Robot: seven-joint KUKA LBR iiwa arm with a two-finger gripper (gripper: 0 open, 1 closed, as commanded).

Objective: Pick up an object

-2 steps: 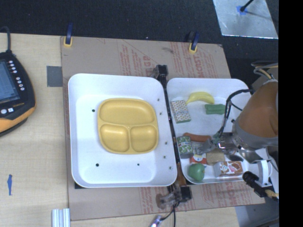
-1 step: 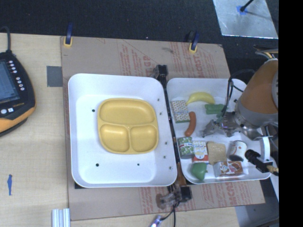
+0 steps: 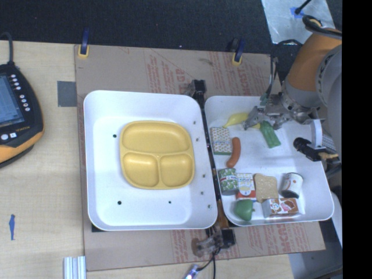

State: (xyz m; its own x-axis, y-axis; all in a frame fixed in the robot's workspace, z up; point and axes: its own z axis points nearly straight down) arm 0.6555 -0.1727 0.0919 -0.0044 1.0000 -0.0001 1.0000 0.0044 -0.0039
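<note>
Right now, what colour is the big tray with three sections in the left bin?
Yellow. The divided tray shows plainly in the camera view, lying in the left white bin.

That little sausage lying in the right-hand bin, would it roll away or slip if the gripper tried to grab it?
The sausage looks like a smooth, rounded cylinder, so a sideways nudge would probably roll it. Its surface seems glossy, so it might slip from a loose pinch. It lies close beside a small printed packet, which could block rolling that way.

Claw (image 3: 263, 116) fingers indistinct over right bin (image 3: 317, 211)
</note>
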